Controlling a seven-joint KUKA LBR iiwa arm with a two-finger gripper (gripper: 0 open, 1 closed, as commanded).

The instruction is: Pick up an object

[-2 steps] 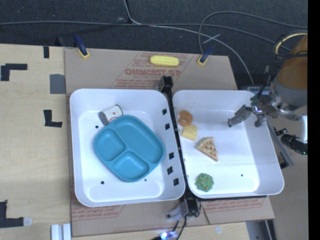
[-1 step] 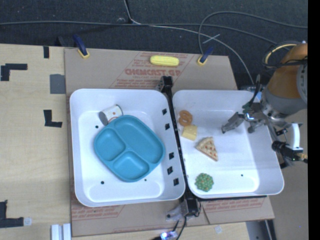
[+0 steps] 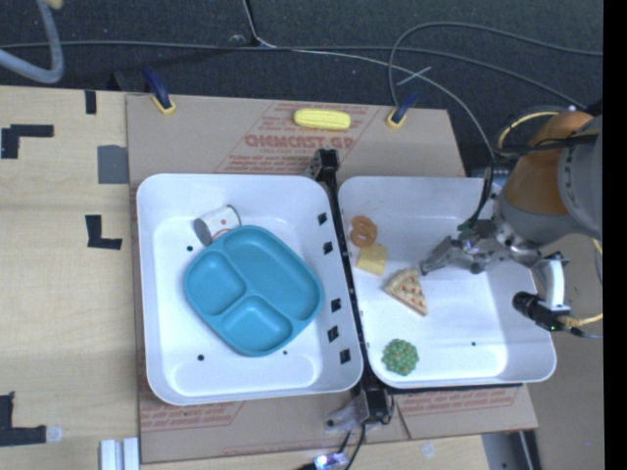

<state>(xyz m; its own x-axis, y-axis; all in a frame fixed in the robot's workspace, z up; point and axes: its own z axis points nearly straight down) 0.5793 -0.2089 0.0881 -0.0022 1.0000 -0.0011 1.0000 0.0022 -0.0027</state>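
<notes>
In the right bin [image 3: 509,365] lie a pizza slice [image 3: 407,291], a pale yellow cheese block [image 3: 371,259], a small orange ring-shaped piece [image 3: 363,230] and a green broccoli floret [image 3: 400,356]. My gripper [image 3: 435,261] reaches in from the right, low over the bin, its tip just right of and slightly above the pizza slice. Nothing shows between its tip and the toys. The left bin [image 3: 162,204] holds a blue divided plate [image 3: 253,290] and a small white cup [image 3: 216,225] lying on its side.
A yellow corn-like toy [image 3: 321,118] lies on the cardboard behind the bins. Black clips [image 3: 326,162] join the bins along the middle divider. Cables trail across the dark floor at the back and near my arm's orange band [image 3: 544,179].
</notes>
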